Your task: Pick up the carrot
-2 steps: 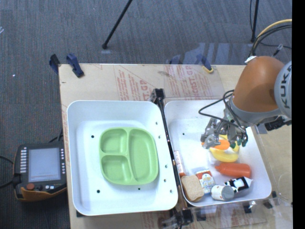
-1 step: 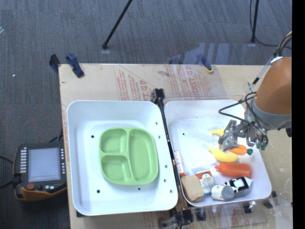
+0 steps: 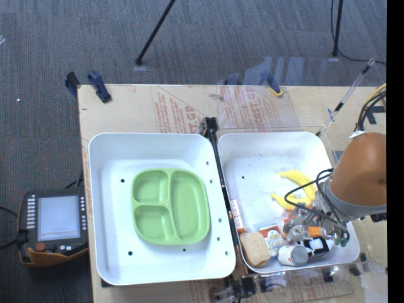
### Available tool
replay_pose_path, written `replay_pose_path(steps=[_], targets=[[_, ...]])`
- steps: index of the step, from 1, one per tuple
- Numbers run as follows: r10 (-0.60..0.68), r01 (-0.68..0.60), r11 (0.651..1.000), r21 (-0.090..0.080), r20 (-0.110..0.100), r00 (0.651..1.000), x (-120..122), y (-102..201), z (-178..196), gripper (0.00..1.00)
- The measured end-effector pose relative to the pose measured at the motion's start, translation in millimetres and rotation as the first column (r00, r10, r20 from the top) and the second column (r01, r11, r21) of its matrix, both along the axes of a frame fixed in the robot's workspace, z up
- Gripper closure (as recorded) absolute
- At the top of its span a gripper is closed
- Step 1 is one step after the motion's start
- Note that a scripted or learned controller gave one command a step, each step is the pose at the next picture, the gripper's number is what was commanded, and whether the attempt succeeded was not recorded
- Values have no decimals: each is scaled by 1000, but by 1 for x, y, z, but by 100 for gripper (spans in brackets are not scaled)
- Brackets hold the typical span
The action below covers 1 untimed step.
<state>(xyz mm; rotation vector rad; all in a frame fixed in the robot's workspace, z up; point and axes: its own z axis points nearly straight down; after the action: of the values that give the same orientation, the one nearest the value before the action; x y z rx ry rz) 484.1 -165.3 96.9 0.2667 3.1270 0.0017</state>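
While the arm [image 3: 356, 175] reaches low into the right bin [image 3: 265, 145], its pincer [image 3: 307, 227] sits among clutter beside a banana [image 3: 297, 180] and bread [image 3: 255, 249], the carrot [image 3: 291, 218] just beside it, and a green tray [image 3: 170, 206] fills the left bin [image 3: 107, 163].

From my feed I see dark grey carpet [image 3: 76, 30] with a faint ribbed weave all around the rig. The surface [image 3: 158, 106] is covered in brown cardboard printed with red markings. Two thin black stand legs [image 3: 158, 24] cross the floor at the top. A handheld control pendant [image 3: 53, 226] lies on the carpet at left.
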Motion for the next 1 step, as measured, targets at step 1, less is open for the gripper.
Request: replay_pose_path(steps=[1], targets=[[2, -2, 1000, 1, 0, 1000, 1, 1, 9, 100]])
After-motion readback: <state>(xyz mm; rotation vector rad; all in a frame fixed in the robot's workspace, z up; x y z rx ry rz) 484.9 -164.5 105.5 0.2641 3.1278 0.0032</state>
